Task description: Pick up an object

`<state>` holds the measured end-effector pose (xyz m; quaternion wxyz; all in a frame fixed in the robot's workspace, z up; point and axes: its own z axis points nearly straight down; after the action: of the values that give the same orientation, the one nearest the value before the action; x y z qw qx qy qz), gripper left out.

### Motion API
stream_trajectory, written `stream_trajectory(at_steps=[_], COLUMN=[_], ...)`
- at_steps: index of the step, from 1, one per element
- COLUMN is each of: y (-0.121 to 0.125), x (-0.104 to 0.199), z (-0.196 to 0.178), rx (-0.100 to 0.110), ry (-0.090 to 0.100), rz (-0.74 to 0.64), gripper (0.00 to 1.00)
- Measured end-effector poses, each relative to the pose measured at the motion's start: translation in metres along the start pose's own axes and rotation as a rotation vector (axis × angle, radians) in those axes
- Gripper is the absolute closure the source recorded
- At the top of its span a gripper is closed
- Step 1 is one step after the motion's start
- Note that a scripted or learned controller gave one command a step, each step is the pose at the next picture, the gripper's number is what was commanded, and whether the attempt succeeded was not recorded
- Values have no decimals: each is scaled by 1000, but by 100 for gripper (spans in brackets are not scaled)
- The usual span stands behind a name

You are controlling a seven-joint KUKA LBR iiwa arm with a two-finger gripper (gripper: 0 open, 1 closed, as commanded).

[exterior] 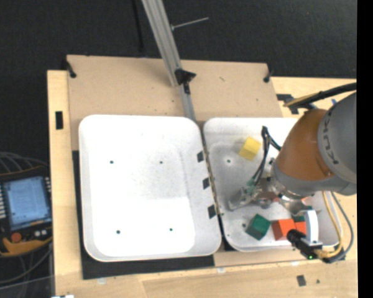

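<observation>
The gripper (pixel 256 197) hangs low inside the right bin (pixel 227 135), near the middle of its floor; whether it is wide or narrow I cannot tell, and nothing visibly sits in it. Just below it, toward the bin's near edge, lies a green block (pixel 257 226), with an orange block (pixel 284 228) beside it at the near right corner. A yellow block (pixel 250 148) rests well apart, toward the far edge. The left bin (pixel 140 185) sits alongside on the table (pixel 168 85). This looks like the approach step; next the arm likely needs to centre over the green block and descend.
</observation>
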<state>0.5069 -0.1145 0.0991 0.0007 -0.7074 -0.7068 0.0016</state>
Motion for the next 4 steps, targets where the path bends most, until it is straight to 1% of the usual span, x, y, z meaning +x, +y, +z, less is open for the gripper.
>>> stream_trajectory(at_steps=[1, 2, 3, 4], y=[2, -5, -3, 12], x=[0, -1, -2, 37], z=[-14, -72, -105, -114], rx=[-9, -10, -9, -5], ry=[2, 0, 0, 2], rz=[5, -3, -4, -8], gripper=[100, 100, 100, 100])
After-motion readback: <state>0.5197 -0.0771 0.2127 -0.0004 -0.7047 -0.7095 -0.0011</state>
